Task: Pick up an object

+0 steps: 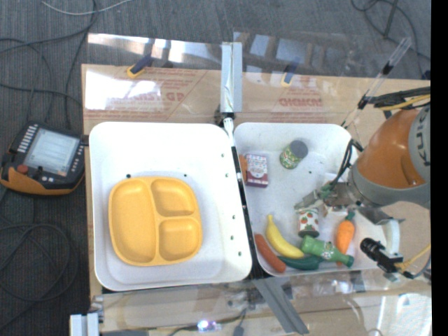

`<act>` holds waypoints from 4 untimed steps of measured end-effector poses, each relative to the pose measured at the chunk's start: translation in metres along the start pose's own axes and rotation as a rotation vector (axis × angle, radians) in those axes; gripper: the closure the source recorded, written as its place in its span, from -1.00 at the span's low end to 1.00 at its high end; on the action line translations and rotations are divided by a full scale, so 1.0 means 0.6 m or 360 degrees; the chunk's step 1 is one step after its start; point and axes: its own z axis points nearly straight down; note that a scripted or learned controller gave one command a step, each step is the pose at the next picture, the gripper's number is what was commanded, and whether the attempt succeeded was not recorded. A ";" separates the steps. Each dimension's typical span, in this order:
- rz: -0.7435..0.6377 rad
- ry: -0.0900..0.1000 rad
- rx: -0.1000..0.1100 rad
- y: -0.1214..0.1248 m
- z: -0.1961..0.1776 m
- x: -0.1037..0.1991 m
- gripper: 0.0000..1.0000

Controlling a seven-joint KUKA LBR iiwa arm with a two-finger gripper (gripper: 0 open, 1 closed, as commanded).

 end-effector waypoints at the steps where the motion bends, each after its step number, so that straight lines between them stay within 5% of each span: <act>1: -0.0141 0.0023 0.0076 -0.027 0.036 0.068 -1.00; 2: 0.0194 0.0022 0.0092 0.058 0.044 0.039 -1.00; 3: 0.0035 0.0018 0.0079 -0.007 0.038 0.031 -1.00; 4: -0.0054 0.0015 0.0074 -0.027 0.036 0.038 -1.00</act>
